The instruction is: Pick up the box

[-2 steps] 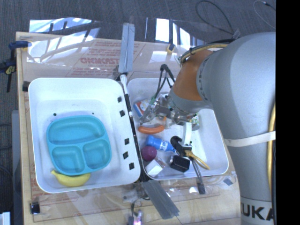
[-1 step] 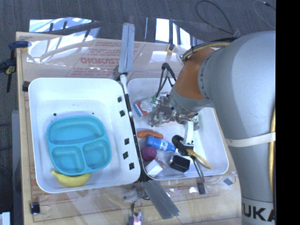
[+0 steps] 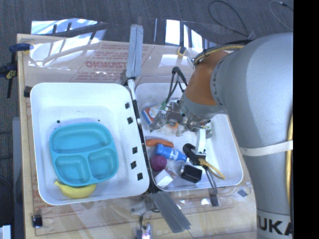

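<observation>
A: Looking down on the worktop, where is the box?

B: A small black box lies near the front of the right bin, among a blue bottle and a purple ball.

A: And the end effector?

B: The end effector hangs low over the bin's back half, apart from the box. Whether it is open, I cannot tell. Judging by this, the pick is not yet done.
</observation>
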You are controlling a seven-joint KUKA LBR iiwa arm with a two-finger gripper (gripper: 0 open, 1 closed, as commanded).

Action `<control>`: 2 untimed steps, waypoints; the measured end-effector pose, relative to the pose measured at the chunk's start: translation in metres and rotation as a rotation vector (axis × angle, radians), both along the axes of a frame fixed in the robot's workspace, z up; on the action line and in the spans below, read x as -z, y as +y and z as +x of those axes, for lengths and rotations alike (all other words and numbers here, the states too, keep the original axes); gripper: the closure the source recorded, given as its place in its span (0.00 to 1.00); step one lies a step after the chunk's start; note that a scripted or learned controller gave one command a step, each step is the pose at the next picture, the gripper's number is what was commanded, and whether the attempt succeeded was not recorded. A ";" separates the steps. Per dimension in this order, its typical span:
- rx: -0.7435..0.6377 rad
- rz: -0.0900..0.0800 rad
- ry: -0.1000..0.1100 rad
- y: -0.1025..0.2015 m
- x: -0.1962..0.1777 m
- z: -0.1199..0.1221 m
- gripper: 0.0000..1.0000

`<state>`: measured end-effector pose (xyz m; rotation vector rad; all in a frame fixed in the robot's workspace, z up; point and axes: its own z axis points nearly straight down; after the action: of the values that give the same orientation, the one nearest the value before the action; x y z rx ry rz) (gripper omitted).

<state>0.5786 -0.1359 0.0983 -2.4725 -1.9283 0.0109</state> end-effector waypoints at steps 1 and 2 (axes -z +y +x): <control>-0.064 0.001 -0.004 -0.003 0.008 0.058 0.00; -0.064 0.001 -0.004 -0.003 0.008 0.058 0.00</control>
<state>0.6369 -0.1385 0.0905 -2.4108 -2.0080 0.0050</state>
